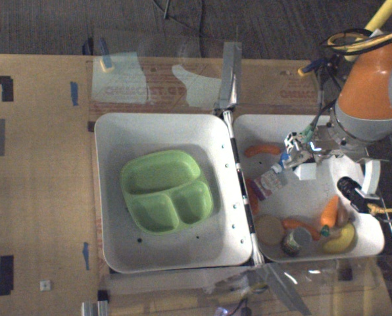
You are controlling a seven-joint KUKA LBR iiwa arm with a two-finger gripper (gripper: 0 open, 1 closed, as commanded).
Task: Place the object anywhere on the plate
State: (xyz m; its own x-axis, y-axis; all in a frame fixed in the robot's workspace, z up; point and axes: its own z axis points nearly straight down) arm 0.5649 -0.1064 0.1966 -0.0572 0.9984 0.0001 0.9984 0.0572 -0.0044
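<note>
Jaws: state not readable from this angle. They sit low over the upper middle of the right bin [309,199], below my orange wrist band [367,84], and the mounting hardware hides the tips. I cannot tell whether they are parted, closed, or gripping anything.

Target, by my judgement: the small grey-and-purple packet [272,180]. It lies tilted just beside the jaws, on their lower left. It may be touching them, but I cannot confirm it is between them, so I log no grasp.

Other contents of the right bin:
- orange carrot-like piece [263,151] near the upper left wall
- red item [250,195] along the left wall
- tan disc [269,229], small jar [292,242], second carrot [329,210] and banana [338,239], crowded at the lower end

The clutter low down probably explains working from the upper, barer part.

Destination: green plate [160,173], three compartments, lying flat in the middle of the left bin [117,143], nothing on it. It is well apart from the packet, with both bins' walls between. Its central spot leaves margin on every side, which suits an "anywhere" drop.

Status, as judged: pick stage, with transfer and release not yet done. Risk: the packet looks thin and slanted, so it could slip from a pinch.
</note>
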